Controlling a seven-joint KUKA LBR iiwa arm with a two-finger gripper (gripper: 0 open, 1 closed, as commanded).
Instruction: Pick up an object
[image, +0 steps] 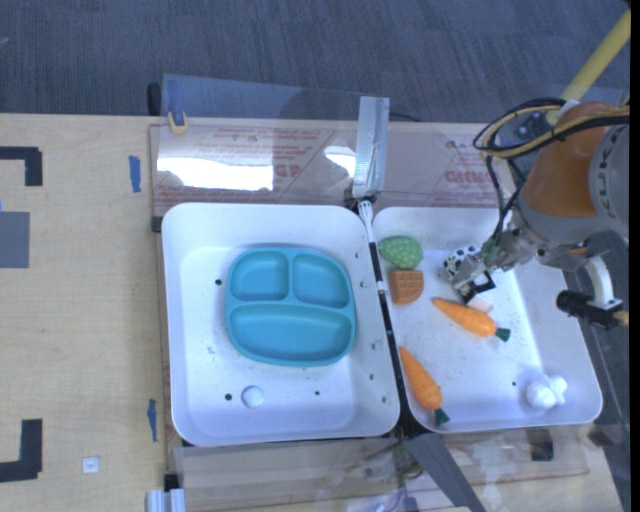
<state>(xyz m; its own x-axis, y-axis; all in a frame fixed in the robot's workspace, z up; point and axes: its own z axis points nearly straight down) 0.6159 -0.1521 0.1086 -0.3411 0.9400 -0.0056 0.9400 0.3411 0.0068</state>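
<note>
In the right bin (560, 345) lie two orange carrots: one (468, 317) near the middle and one (421, 378) by the bin's front left edge. A green round toy (400, 250) and an orange-brown waffle piece (406, 287) sit at the bin's left side. A small white object (541, 391) rests at the front right. My gripper (468, 272) hangs low over the bin, just above the upper carrot's left end and to the right of the waffle piece. A small black-and-white thing shows at its tip.
The left bin (190, 300) holds a blue divided plate (290, 305) and a small white disc (253, 397). A clear plastic wall (260, 140) stands behind both bins. The arm's grey and orange body (570, 190) reaches over the right bin's back right corner.
</note>
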